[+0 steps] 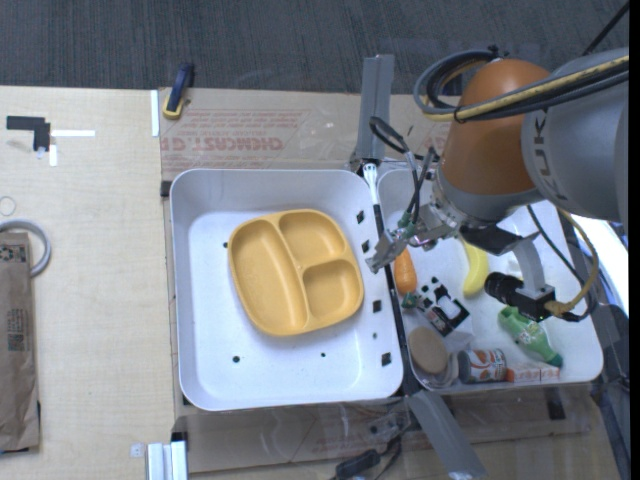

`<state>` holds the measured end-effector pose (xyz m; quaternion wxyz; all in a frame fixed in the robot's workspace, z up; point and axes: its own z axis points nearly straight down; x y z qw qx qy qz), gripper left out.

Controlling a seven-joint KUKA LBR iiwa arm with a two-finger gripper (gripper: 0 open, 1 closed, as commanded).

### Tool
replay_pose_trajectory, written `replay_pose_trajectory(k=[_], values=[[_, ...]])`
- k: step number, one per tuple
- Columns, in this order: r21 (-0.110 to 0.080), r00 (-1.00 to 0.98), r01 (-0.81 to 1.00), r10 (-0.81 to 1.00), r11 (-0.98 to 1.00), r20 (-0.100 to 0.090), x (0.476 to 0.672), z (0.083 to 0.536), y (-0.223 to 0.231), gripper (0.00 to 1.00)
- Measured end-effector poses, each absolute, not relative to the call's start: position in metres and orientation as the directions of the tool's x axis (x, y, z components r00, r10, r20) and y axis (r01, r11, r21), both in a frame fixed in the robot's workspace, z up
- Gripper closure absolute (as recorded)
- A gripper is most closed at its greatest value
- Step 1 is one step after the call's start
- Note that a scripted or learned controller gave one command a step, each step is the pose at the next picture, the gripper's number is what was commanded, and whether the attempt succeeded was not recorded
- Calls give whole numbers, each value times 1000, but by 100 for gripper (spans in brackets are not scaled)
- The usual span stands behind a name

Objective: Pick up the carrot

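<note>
- The carrot (404, 272) lies in the right bin (590, 363), hard against the wall it shares with the left bin (200, 388), its orange body pointing roughly up and down the view.
- Your hand (392, 250) sits just above the carrot's upper end, under the orange band of the arm (560, 128). You cannot tell from here how far it is open, or whether it has hold of anything.
- The main risk, as it looks, is the shared wall: a finger could land on the rim instead of beside the carrot, and the close would then miss or pinch only the tip.
- A grip on the narrow end alone would likely let the carrot swing or slip out during the lift.
- The black-and-white block (440, 306) lies just below the carrot, and the banana (474, 271) is near on the right; a wide approach could nudge either.
- The yellow plate (295, 270) in the left bin is well apart and should not interfere.
</note>
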<state>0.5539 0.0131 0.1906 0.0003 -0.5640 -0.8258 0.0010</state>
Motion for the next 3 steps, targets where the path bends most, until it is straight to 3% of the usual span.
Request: replay_pose_trajectory(k=[3], values=[[-2,-363,932,932,363,-1,554,191,13,0]])
